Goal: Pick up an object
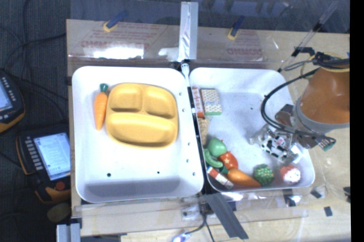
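Gripper: low in right bin, finger state indiscernible. Risk: misses strawberry and broccoli nearby, closing on nothing.

I see a wooden bench carrying two white bins side by side, the left bin and right bin, with clear plastic sheeting behind them.
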`<state>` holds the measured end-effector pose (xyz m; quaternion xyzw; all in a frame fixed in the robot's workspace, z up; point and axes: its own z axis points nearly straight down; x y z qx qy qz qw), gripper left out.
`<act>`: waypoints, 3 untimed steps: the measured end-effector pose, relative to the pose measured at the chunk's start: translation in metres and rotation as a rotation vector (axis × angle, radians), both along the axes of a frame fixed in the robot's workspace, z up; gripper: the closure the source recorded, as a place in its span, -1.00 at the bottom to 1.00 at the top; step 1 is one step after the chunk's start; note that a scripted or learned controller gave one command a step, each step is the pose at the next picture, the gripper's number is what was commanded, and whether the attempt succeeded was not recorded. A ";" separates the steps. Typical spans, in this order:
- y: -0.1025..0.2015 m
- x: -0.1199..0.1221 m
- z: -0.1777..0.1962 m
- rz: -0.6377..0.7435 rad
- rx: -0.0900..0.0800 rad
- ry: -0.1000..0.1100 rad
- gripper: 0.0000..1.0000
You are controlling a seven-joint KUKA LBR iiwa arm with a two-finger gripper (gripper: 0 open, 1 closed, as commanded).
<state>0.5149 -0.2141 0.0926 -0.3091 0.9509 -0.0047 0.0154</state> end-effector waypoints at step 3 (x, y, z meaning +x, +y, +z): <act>-0.003 0.013 -0.003 0.105 -0.001 0.023 -1.00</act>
